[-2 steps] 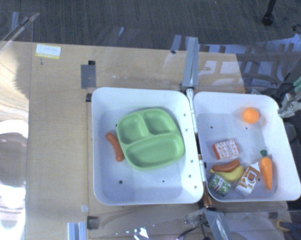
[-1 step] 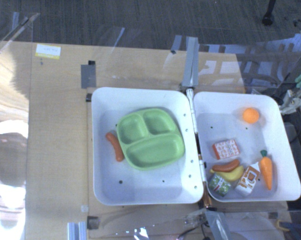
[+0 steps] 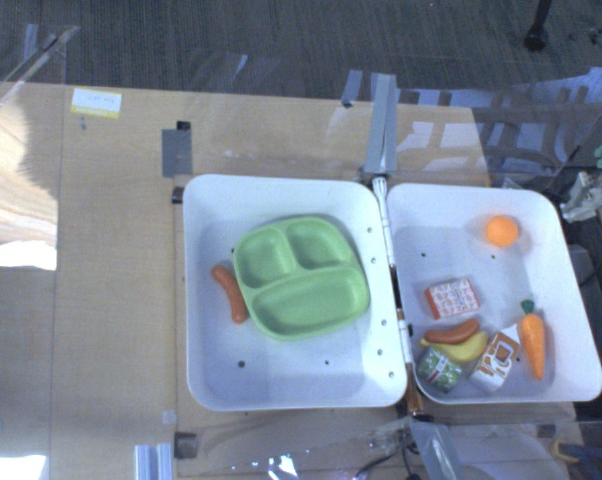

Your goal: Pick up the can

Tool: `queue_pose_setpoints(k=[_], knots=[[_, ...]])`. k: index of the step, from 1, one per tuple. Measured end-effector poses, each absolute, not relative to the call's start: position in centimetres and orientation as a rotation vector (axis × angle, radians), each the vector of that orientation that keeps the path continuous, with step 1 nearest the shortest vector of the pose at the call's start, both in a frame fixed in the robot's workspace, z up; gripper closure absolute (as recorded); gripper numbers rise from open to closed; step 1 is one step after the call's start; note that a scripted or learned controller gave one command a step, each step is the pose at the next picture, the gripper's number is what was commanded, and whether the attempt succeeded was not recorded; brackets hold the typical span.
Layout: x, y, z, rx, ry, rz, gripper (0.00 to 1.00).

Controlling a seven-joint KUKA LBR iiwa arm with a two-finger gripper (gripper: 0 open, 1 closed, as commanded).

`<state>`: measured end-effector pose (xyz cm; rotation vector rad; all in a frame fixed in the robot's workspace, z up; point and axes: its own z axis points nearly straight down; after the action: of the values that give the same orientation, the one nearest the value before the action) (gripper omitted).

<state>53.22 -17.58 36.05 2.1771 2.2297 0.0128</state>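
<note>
The can [image 3: 439, 369] is small, with a green and white label. It lies in the front left corner of the right bin [image 3: 556, 268], close against the bin's wall. A yellow banana [image 3: 471, 347] touches its upper right side, and a red sausage [image 3: 451, 332] lies just behind the banana. An orange and white carton [image 3: 497, 359] sits to the can's right.
The right bin also holds a carrot [image 3: 533, 341], an orange ball [image 3: 502, 231] at the back and a red and white box [image 3: 452, 297] in the middle. In the left bin [image 3: 206, 368] are a green divided plate [image 3: 301, 278] and a second sausage [image 3: 230, 294].
</note>
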Motion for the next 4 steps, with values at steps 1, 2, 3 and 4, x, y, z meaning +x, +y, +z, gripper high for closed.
queue_pose_setpoints(k=[1, 2, 3, 4], knots=[[53.5, -17.5, 37.2, 2.162, 2.232, 0.016, 1.00], [53.7, -17.4, 38.4, 2.147, 2.233, 0.021, 1.00], [54.0, -17.3, 39.6, 2.132, 2.234, 0.025, 1.00], [54.3, -17.2, 40.8, 2.117, 2.235, 0.029, 1.00]])
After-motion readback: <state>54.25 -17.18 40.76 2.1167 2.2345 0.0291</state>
